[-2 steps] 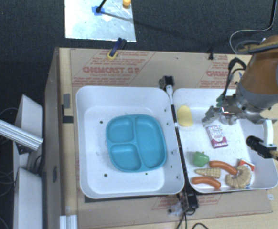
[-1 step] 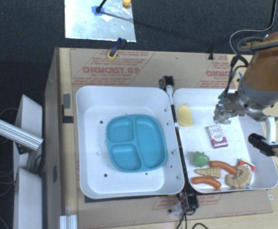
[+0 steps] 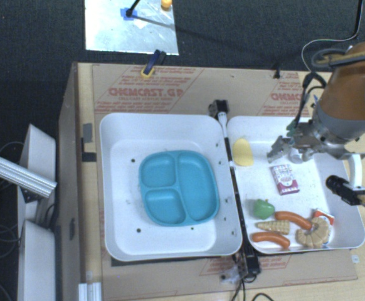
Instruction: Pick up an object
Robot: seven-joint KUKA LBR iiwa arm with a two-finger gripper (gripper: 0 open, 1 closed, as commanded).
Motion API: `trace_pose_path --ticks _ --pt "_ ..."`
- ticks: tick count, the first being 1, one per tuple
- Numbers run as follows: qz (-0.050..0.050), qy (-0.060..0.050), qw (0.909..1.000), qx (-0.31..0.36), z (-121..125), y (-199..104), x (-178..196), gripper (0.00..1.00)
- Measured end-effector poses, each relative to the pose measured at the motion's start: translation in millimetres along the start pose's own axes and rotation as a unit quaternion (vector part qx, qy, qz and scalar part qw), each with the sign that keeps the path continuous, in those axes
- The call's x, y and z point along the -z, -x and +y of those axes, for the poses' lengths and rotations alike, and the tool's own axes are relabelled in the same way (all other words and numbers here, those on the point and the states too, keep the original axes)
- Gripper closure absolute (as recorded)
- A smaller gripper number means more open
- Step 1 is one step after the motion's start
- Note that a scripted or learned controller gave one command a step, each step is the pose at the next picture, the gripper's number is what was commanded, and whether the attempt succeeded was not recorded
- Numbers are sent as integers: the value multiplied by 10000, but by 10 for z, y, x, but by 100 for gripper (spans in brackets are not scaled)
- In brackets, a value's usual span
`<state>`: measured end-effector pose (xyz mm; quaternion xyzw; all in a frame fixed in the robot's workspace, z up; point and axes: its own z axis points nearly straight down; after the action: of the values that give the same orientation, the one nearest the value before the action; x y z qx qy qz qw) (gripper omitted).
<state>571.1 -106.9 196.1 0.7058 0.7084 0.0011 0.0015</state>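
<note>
Dark carpet around a cardboard-topped bench (image 3: 170,93) with two white bins side by side. Gripper (image 3: 287,150) hangs over the far middle of the right bin (image 3: 264,127), with the arm coming in from the right. Can't tell how wide it stands, and nothing is visible in its hold.

Closest candidate is the red-and-white packet (image 3: 284,179), lying flat just on the near side of the gripper and apart from it. Its long axis runs roughly far-to-near with a slight tilt. My guess is that the next move is a short shift toward the near side, then a drop.

A yellow piece (image 3: 243,152) lies left of the gripper, against the wall between the bins, so a grasp there looks cramped.

Further toward the near side is a green pepper (image 3: 264,207). Along the near edge lie an orange sausage (image 3: 292,219), a second sausage (image 3: 270,238) and a bread-like piece (image 3: 314,231), bunched close together and harder to single out.

The left bin (image 3: 120,168) holds a blue divided plate (image 3: 177,187), well apart from the gripper. Its compartments look bare.
</note>
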Motion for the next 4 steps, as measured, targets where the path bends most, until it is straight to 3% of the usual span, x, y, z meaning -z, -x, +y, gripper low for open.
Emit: trace_pose_path --ticks 1,2,3,4 --pt "4 -5 10000 -5 413 -166 -1111 0" --pt "7 4 10000 9 906 -128 -1094 0" --pt "-12 4 10000 -15 124 417 -1096 0" --pt "-6 18 10000 -10 135 409 -992 100"
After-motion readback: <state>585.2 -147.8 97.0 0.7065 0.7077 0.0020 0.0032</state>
